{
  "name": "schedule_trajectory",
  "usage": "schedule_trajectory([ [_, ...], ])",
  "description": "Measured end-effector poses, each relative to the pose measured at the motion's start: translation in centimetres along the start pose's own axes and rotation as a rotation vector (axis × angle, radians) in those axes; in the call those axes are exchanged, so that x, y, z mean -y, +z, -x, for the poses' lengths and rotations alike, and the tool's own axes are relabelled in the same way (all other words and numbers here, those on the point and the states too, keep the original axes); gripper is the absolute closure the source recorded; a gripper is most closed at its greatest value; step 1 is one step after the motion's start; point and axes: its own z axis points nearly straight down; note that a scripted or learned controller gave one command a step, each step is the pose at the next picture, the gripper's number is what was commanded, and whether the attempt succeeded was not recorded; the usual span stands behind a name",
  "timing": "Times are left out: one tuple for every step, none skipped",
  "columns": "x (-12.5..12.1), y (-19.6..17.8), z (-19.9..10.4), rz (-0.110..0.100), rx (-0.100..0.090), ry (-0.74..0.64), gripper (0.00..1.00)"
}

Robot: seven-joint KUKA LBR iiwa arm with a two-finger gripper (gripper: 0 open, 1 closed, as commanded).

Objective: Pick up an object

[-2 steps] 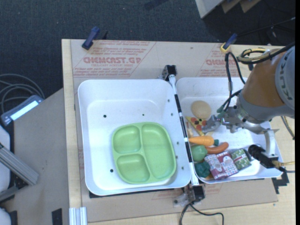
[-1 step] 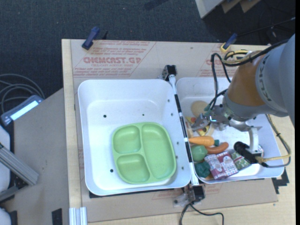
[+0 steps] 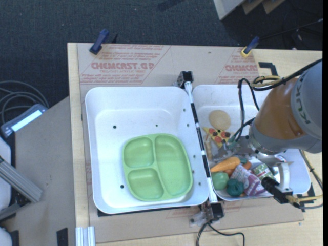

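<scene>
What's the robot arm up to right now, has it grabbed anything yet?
Gripper down in the right bin, among the clutter. Nothing seen held. Carrot, green ball, teal ball packed close beside it.

Green divided tray [image 3: 156, 166] in left bin [image 3: 102, 111]

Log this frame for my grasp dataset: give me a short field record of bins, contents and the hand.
left bin: holds a green divided plate
right bin: holds a pile of small items
pile items: beige round piece, orange carrot, green ball, teal ball
arm: reaches in from the right, over the right bin
hand: low over the pile; grasp state cannot be told
</scene>
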Motion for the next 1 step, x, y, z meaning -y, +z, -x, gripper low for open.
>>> schedule_trajectory([
  [-0.07,-1.0,-0.02,0.003,0.0,0.001,1.0],
])
